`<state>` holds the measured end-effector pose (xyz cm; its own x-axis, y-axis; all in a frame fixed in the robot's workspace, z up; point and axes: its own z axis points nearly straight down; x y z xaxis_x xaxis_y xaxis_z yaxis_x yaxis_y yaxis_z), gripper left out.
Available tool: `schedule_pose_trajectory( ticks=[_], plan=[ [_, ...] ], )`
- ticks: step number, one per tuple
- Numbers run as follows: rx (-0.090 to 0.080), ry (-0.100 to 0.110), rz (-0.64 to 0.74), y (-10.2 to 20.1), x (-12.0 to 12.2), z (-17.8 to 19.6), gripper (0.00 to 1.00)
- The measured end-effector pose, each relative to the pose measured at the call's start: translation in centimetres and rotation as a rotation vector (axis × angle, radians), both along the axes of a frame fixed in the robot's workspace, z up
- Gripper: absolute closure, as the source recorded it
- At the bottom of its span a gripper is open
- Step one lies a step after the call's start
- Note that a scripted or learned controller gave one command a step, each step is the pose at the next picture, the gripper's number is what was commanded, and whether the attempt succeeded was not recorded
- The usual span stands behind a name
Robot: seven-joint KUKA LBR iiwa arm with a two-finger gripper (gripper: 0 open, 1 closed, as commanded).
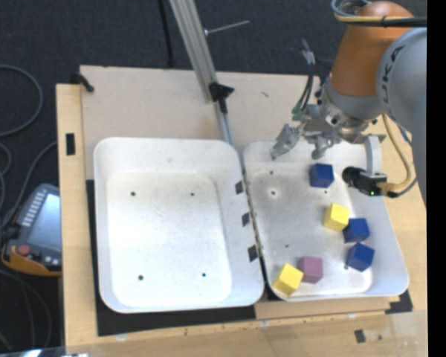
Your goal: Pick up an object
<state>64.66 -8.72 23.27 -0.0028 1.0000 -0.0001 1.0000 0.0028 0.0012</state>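
Several small blocks lie in the right bin (282,207): a blue block (322,175) near the back, a yellow block (337,216) with a blue block (356,230) beside it, another blue block (360,256), a purple block (311,268) and a yellow block (289,278) at the front. My gripper (303,143) hangs open above the bin's back edge, up and to the left of the rear blue block, with nothing between its two fingers.
The left bin (167,222) sits beside the right one. A slanted metal post (197,50) rises from between the bins toward the back. A cable and black fitting (364,178) hang off the wrist over the right bin's edge.
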Motion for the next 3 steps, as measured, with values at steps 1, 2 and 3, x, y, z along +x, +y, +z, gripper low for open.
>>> schedule_pose_trajectory(
  ticks=[1,2,3],
  plan=[
    [-0.002,-0.010,0.001,0.0,1.9,13.4,0.00],
    [-0.002,0.008,-0.006,-5.1,3.3,0.8,0.00],
    [-0.006,-0.005,-0.005,-10.5,0.7,-10.5,0.00]
  ],
)
